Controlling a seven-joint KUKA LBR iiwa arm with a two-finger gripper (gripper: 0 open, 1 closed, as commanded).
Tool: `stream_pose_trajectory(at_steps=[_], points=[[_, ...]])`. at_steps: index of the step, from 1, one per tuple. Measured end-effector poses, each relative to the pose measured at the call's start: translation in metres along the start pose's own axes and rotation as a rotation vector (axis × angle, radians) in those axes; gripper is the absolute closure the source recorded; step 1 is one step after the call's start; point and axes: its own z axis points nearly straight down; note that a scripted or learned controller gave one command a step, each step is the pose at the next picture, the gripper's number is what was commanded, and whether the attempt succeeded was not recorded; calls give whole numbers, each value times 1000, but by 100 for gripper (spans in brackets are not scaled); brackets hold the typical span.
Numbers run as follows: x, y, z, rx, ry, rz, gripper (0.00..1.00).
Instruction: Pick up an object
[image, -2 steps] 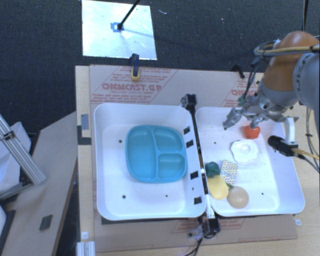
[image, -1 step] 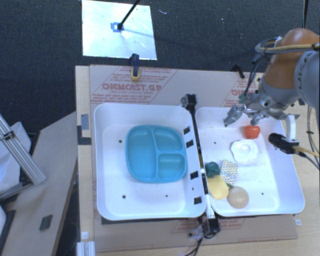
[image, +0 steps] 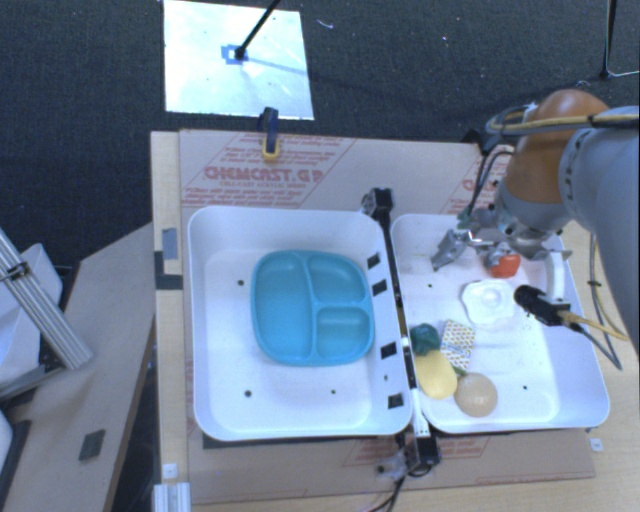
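Overhead, the gripper (image: 470, 240) hung with jaws I could not read; the orange piece (image: 505, 265) beside it might slip away if nudged sideways.

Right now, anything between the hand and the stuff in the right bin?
Nothing visible blocks it. The hand sits at the far end of the right bin, with the orange piece right beside it and the white fried egg just nearer. The yellow piece and tan ball lie at the near end, across open bin floor.
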Motion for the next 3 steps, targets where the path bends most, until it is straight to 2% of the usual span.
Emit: stream_pose_trajectory(at_steps=[1,2,3], points=[[1,0,41,-2,0,1,0],[0,2,28,-8,-1,-1,100],[3,0,-37,-11,-1,-1,100]])
